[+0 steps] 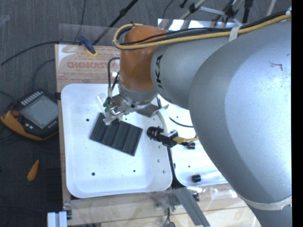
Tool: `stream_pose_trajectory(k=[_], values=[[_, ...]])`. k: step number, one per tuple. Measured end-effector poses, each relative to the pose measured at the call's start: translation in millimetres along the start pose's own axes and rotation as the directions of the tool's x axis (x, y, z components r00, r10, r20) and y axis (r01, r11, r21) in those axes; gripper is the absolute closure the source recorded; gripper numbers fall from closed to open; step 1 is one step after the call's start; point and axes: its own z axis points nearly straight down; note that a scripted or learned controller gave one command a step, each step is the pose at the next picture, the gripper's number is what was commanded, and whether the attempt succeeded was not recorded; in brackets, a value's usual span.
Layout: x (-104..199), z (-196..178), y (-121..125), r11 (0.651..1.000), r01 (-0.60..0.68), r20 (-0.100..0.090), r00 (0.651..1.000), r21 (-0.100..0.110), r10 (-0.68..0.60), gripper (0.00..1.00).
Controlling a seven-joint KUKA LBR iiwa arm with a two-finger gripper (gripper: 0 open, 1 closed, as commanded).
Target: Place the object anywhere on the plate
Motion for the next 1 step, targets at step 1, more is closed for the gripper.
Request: stream_pose_trajectory(k=[1], values=[[52.3,-50.3,-55.7,0.958,0.288,0.000,0.958,0.000,-0.288,1.00]])
